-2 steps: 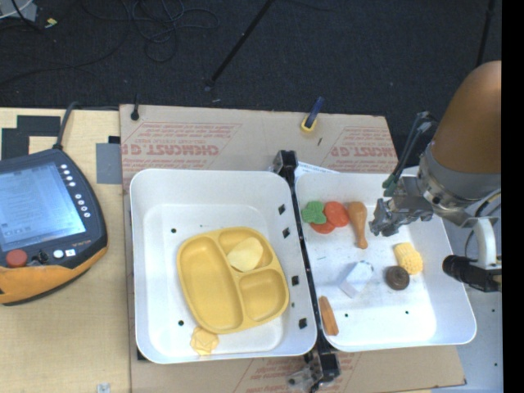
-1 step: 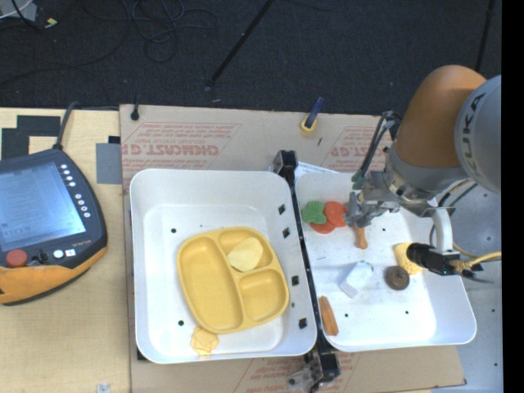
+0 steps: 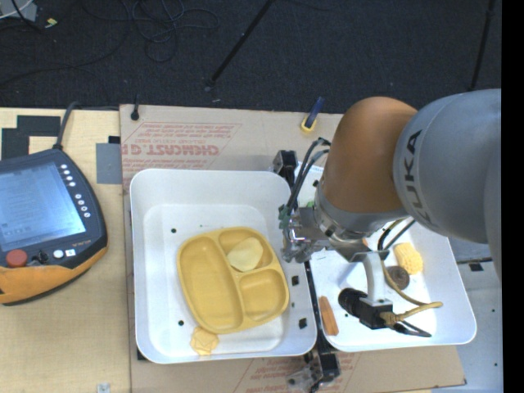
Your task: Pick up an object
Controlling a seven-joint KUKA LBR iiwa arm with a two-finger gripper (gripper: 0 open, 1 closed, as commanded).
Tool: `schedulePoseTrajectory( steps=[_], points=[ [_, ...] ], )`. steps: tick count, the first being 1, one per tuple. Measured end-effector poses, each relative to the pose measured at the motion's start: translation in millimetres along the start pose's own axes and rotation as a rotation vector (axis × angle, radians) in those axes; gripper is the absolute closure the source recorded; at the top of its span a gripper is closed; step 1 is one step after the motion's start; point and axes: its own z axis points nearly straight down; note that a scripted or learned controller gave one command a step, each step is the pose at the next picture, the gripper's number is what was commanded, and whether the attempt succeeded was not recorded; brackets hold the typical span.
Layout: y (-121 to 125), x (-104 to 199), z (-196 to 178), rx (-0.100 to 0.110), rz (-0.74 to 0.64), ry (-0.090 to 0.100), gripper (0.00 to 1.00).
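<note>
My gripper (image 3: 295, 244) hangs low over the wall between the two bins, at the right edge of the yellow divided tray (image 3: 221, 289) in the left bin (image 3: 155, 219). A pale yellow chip-like piece (image 3: 244, 255) lies in the tray's upper right compartment, just left of the gripper. A small yellow lump (image 3: 205, 341) sits by the tray's lower corner. In the right bin (image 3: 458, 326) lie an orange stick (image 3: 327, 316), a yellow corn-like piece (image 3: 408, 258) and a brown round piece (image 3: 398, 278). The arm hides much of the right bin.
A teach pendant (image 3: 45, 219) rests on the bench to the left of the bins. Cardboard (image 3: 205, 142) lies under and behind the bins. A thin dark object (image 3: 416, 328) lies near the right bin's front.
</note>
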Motion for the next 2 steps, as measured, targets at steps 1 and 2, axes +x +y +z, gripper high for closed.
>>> schedulePoseTrajectory(
  steps=[1, 2],
  points=[
    [-37.3, -14.8, -164.2, -0.02, 0.01, -0.001, 1.0],
    [-36.7, 38.1, -246.4, -0.014, 0.006, -0.002, 1.0]
  ],
)
